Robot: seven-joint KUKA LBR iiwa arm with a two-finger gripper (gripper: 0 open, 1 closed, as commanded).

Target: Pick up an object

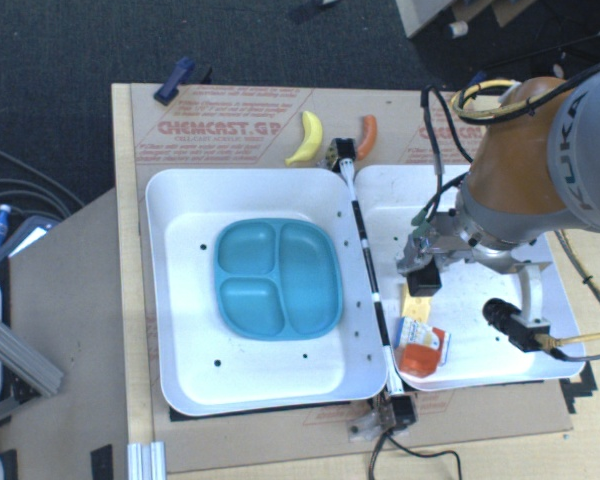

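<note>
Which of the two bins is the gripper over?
The right bin; the gripper hangs above its left part. The left bin holds the blue divided plate.

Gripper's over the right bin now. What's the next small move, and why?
Probably ease the gripper toward the bin's near edge and down onto the orange and white packet. The packet lies in the right bin just nearer the camera than the gripper, with nothing seen between the fingers, so no grasp seems made yet.

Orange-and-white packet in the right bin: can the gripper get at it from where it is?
Probably yes. The packet lies uncovered near the right bin's front-left corner, and the gripper sits just behind it with nothing between, though the bin walls are close.
</note>
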